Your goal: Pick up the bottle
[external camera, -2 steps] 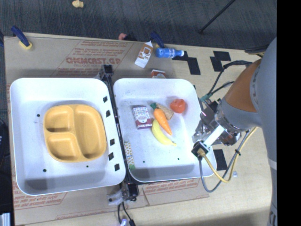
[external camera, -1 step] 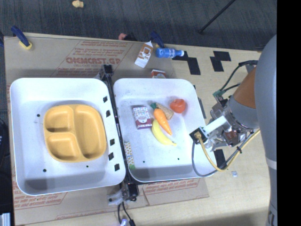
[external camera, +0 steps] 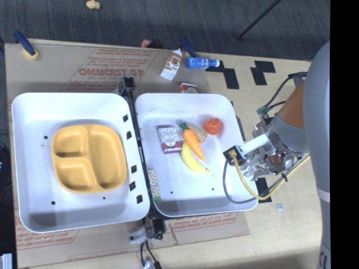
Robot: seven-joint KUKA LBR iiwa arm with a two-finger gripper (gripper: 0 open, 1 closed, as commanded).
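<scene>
Sitting in the left bin (external camera: 22,150) is a yellow divided plate (external camera: 88,157). The right bin (external camera: 168,198), mid-frame, holds a maroon packet (external camera: 169,138), a carrot (external camera: 193,140), a banana (external camera: 192,159) and a red tomato (external camera: 212,125), close together. The blue bottle (external camera: 199,63) lies on its side above that bin, outside it, just right of a small carton (external camera: 172,64). At the frame's right the gripper (external camera: 268,164) hangs beside the right bin's right rim; spread or closed, I cannot tell.
</scene>
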